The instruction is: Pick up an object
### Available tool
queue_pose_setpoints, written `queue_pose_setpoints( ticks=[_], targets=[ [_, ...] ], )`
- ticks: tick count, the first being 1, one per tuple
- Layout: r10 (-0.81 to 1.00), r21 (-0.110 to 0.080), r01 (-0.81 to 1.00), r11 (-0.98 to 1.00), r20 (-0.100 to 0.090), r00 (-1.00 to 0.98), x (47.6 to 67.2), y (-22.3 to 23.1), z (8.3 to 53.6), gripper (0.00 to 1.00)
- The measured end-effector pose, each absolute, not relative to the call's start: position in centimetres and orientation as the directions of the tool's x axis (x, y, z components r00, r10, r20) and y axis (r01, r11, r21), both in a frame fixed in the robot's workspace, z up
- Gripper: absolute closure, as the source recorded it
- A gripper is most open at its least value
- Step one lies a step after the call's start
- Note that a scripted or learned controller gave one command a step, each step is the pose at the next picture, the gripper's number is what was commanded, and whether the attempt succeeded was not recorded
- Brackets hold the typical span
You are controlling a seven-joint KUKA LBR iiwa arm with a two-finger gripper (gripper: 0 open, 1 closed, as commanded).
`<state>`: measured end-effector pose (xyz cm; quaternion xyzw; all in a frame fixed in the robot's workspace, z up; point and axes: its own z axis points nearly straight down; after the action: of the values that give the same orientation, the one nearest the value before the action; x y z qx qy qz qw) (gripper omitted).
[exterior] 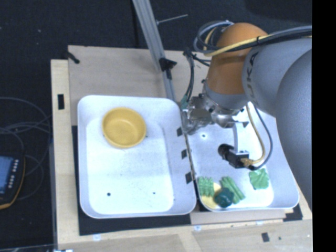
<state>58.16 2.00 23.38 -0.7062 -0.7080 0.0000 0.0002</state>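
The claw (pixel 197 121) is hanging over the right bin's (pixel 281 193) upper left; its grip cannot be told. Green toys (pixel 231 189) are lying below it, apart, at the bin's near edge.

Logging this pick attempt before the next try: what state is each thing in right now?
Yellow bowl: upright, in the left bin.
Green toys: clustered at the near edge of the right bin, none lifted.
Gripper: over the right bin's far left part, fingers unclear.
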Motion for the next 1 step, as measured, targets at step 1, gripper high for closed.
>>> queue_pose_setpoints(
  ticks=[1],
  targets=[
    [1.000,0.001,1.000,0.004,0.001,-0.004,59.69,6.15,24.52,1.00]
  ],
)
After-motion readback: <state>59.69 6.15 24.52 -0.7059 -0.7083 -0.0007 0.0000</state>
